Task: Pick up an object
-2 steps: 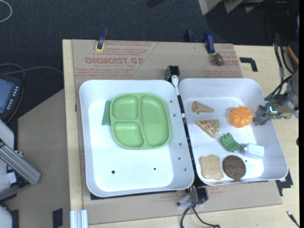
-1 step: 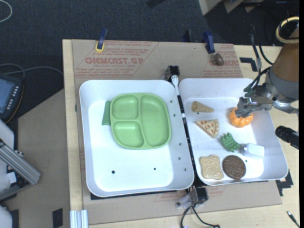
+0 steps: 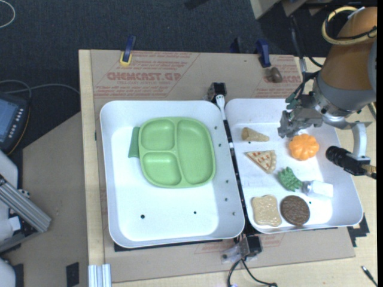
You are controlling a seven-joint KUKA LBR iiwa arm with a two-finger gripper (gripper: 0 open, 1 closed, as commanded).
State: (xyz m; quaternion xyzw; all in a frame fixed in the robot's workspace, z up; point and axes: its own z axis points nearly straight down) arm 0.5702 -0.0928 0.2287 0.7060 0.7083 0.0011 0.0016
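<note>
**Kid:** Pumpkin (image 3: 303, 146), is that the one you want?

**Me:** Yes. It is the fat orange one, just below my gripper (image 3: 291, 124) and a bit to the side. It sits in the right bin (image 3: 344, 211). My hand hangs close over it. I cannot tell if my hand is open or closed.

**Kid:** How do you grab it well?

**Me:** I think I should go over its middle, then straight down, and squeeze its round sides.

**Kid:** What about the smaller things?

**Me:** The waffle slice (image 3: 262, 159) lies farther off, and the green leaf (image 3: 289, 179) is past the pumpkin. I should not bump them.
</note>
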